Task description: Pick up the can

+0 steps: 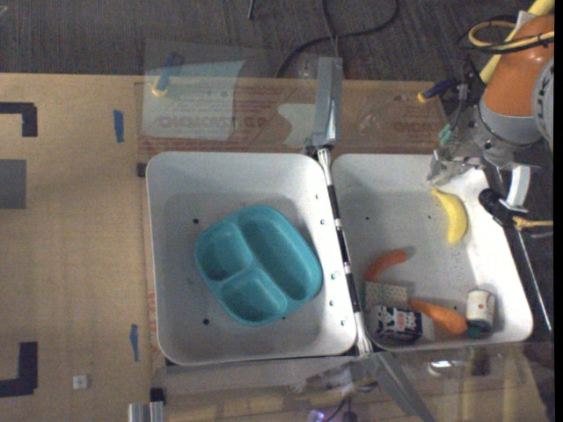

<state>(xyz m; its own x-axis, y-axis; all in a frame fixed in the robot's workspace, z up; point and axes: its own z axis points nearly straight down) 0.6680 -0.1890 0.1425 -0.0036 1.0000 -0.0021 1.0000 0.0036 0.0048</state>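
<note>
The can (479, 307) is a small white cylinder with a dark end. It rests in the near right corner of the right bin (413, 196), beside an orange carrot (440, 316). My gripper (442, 167) hangs over the far right part of that bin, just above and left of a yellow banana (454, 215). It is well away from the can, and nothing shows in its grasp.
A second orange carrot (386, 264) and a black-and-white carton (393, 321) lie in the right bin's near left part. The left bin (176, 192) holds a teal divided plate (258, 263). A metal divider (327, 112) and cables (352, 7) lie beyond the bins.
</note>
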